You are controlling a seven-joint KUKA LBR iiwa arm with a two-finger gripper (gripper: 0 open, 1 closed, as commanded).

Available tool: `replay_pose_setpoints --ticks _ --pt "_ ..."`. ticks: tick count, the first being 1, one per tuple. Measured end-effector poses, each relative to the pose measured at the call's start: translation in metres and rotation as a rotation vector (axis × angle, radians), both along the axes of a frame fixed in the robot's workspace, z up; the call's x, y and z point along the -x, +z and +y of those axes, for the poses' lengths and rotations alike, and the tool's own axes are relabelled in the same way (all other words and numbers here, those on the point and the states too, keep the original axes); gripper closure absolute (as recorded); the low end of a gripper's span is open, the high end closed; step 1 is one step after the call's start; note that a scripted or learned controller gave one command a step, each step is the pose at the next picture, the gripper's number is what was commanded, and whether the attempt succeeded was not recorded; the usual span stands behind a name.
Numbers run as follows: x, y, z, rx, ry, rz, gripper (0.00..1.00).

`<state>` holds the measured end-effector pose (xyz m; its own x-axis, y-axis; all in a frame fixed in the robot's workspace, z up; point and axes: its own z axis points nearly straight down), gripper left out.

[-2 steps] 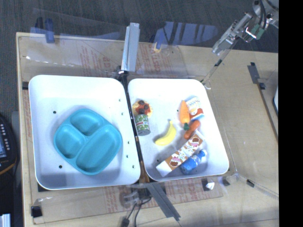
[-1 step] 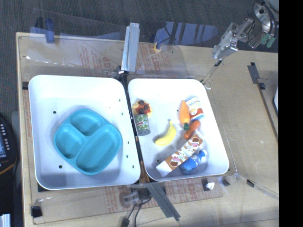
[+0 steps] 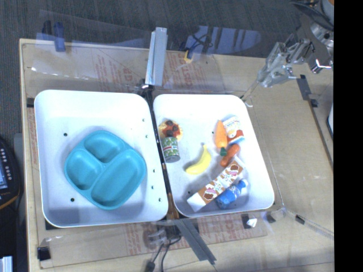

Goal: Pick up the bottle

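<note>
Blue bottle (image 3: 231, 196) lies touching carton (image 3: 216, 187), near banana (image 3: 198, 161).

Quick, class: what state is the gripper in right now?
Gripper: above the bench beyond the right bin, nothing held; open or shut cannot be told.

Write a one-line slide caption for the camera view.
Gripper hovers beyond the right bin, away from the bottle lying among toy food; a blue divided plate sits in the left bin.
</note>
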<state>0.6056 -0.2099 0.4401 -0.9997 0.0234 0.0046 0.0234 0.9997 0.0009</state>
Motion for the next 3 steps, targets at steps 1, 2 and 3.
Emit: replay_pose_setpoints --ticks 1,2,3 --pt "0.001 0.0 0.0 -0.002 0.268 0.001 1.0" --pt "0.01 -0.001 0.0 -0.005 0.655 0.0 1.0" --pt "0.019 -0.001 0.0 -0.009 1.022 0.0 1.0"
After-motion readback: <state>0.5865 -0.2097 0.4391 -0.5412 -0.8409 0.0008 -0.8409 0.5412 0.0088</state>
